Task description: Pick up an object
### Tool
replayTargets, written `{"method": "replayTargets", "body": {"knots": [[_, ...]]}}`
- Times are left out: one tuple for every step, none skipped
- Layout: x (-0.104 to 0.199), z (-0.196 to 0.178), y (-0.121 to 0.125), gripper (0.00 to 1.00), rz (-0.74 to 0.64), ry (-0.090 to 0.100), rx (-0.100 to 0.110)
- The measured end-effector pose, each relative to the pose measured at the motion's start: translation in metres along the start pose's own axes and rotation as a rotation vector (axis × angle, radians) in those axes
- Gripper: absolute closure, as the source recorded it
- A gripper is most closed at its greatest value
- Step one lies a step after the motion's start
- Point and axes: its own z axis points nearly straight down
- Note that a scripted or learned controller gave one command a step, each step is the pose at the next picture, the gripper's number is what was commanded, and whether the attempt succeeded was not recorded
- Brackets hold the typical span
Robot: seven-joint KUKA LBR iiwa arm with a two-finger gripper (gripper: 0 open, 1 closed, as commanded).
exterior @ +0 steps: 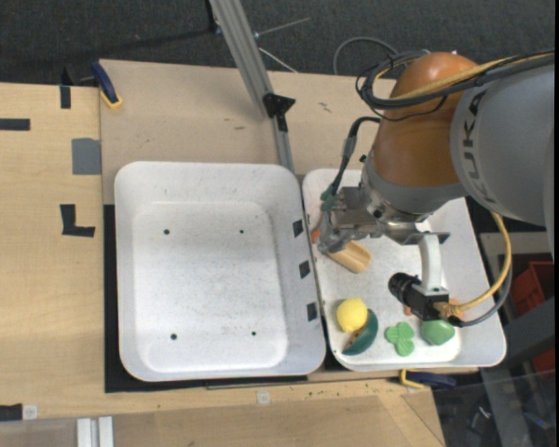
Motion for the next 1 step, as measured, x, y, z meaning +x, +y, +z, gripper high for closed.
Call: {"method": "replayTargets", "body": {"knots": [[0.0452, 0.0036, -0.0043, 1.00, -0.001, 0.000, -0.001]]}}
